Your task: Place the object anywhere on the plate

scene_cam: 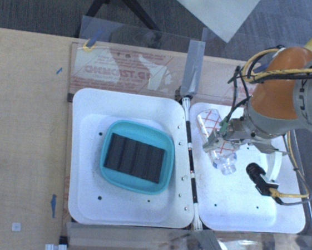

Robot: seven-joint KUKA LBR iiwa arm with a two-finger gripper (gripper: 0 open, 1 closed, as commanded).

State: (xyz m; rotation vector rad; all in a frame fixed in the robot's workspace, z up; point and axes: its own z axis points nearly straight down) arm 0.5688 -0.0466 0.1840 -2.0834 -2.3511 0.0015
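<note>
While the arm leans in from the right, its gripper (221, 141) hangs low over the right bin (246, 216). A clear, crinkly object (223, 160) lies in that bin, just under and touching the tips. Whether it is pinched cannot be told. The teal plate (107, 161) sits in the left bin (80, 197), so the object must go left.

faint red lettering (unreadable), clear sheet (126, 70)
</note>
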